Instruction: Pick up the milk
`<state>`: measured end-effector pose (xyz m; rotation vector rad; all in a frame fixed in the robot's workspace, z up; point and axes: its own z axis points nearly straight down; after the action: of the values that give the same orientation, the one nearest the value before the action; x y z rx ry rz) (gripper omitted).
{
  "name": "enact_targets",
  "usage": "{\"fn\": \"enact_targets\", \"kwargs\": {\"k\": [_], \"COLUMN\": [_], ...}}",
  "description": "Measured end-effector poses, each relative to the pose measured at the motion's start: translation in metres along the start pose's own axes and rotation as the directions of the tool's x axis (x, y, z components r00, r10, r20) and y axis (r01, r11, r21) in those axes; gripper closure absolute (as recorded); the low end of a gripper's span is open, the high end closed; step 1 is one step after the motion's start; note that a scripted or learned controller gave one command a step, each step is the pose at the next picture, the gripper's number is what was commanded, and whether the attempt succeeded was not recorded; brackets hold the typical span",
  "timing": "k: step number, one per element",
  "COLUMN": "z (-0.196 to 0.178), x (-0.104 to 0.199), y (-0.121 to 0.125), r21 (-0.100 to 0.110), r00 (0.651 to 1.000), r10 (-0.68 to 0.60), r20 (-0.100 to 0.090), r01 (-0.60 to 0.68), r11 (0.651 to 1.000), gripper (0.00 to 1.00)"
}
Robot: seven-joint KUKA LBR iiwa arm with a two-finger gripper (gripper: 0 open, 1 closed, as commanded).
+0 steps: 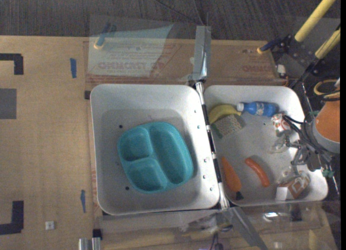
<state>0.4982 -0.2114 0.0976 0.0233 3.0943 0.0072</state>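
Now | 2 bins (102, 135) | 1 teal tray (155, 156) | 1 bottle (258, 108) | claw (296, 154) grip: cannot tell

The arm (331, 127) enters at about three o'clock in the camera view, with its orange band at the frame's right edge and the grey wrist just below and to the left of it. From the wrist the gripper (294, 154) extends toward nine o'clock, sitting low on the right side. Dark cabling loops around the wrist toward ten o'clock. The metal parts of the gripper appear thin and blurred, so its exact pose cannot be made out.
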Motion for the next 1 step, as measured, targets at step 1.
{"fn": "enact_targets", "kwargs": {"k": [1], "z": [-0.0730], "x": [0.0116], "y": [0.0573], "r21": [0.006], "r00": [0.999], "r10": [0.013], "r20": [-0.040], "r01": [-0.013], "r11": [1.000], "gripper": [0.00]}}
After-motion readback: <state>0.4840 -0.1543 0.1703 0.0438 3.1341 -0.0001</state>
